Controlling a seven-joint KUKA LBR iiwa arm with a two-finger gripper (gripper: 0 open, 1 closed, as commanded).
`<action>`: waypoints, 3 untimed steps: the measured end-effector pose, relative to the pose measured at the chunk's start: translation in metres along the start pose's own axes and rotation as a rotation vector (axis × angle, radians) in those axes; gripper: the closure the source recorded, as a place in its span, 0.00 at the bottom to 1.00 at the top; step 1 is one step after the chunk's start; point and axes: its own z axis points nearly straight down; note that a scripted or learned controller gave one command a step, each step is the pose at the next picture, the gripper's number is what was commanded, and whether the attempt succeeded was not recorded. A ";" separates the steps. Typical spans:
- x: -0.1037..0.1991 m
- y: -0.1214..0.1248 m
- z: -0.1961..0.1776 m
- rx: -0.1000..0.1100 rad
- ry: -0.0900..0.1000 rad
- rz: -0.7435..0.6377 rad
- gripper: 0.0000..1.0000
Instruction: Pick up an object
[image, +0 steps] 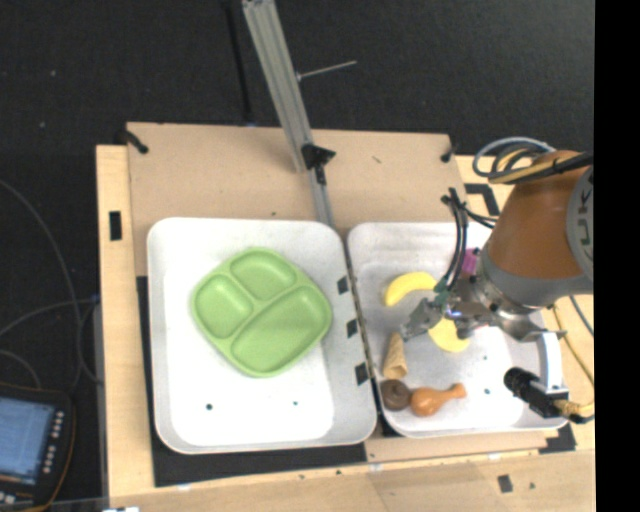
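1. the step in hand looks like the reach: the claw (432, 318) sits low in the right bin (400, 245), right of the frame's centre, among the loose items, and nothing appears to be lifted yet.
2. the candidate objects all lie in that bin: a yellow banana (405, 288) just up and left of the claw, a second yellow piece (450, 338) touching or just beside it on the lower right, a tan cone (394, 353) below and left, a dark round piece (396, 395) and a brown pear-shaped toy (435, 399) near the bin's lower edge.
3. whether the claw is clenched or released, i cannot tell; the wrist hides much of it from above, and no object is clearly seen in its grip.
4. the next move, by my judgement, calls for settling over one item, most likely a yellow piece close by, closing on it, then rising straight up without dragging its neighbours.
5. arm pose: the arm (535, 240) comes in from the right edge of the frame, its orange band above the wrist, bent downward into the bin.
6. the left bin (180, 400) holds a green divided plate (262, 312), well apart from the claw.
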 end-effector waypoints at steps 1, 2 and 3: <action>-0.003 -0.010 0.051 0.000 0.000 0.001 0.00; -0.005 -0.007 0.037 -0.012 -0.002 0.004 1.00; -0.017 -0.004 -0.015 -0.012 -0.003 -0.001 1.00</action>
